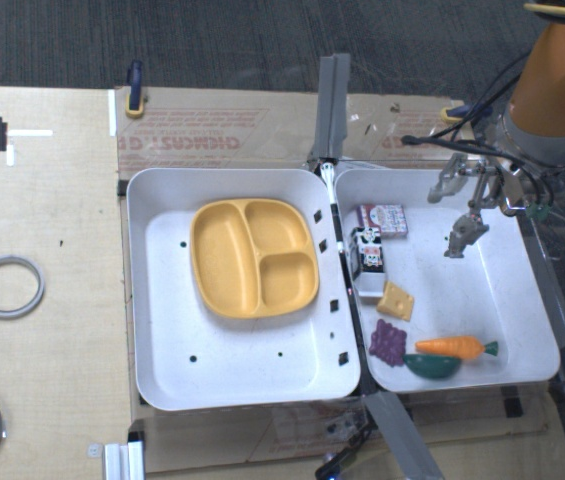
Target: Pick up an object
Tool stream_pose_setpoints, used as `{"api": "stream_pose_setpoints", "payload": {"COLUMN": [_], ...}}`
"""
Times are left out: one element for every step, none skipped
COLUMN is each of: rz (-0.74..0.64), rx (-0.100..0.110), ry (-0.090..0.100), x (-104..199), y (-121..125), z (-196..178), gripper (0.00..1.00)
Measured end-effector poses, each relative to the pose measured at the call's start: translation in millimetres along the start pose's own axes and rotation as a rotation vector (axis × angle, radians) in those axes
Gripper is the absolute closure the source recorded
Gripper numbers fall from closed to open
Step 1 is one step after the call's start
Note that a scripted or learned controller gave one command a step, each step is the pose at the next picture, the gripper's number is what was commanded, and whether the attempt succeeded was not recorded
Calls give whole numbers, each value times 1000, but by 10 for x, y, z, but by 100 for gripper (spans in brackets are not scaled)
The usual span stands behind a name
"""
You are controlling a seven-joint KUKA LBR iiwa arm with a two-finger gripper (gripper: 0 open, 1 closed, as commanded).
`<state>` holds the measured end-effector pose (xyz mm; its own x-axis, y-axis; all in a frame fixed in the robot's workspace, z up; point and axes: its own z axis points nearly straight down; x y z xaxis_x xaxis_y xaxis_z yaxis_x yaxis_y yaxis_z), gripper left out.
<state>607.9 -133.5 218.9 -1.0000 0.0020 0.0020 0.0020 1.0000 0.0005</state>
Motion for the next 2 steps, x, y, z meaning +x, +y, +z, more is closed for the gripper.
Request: {"api": "stream_pose_setpoints", "payload": {"rz": [296, 683], "rx": [1, -3], "ry": [0, -13], "x": [20, 609], "y": [389, 315], "z": [1036, 1224], "gripper": [0, 0]}}
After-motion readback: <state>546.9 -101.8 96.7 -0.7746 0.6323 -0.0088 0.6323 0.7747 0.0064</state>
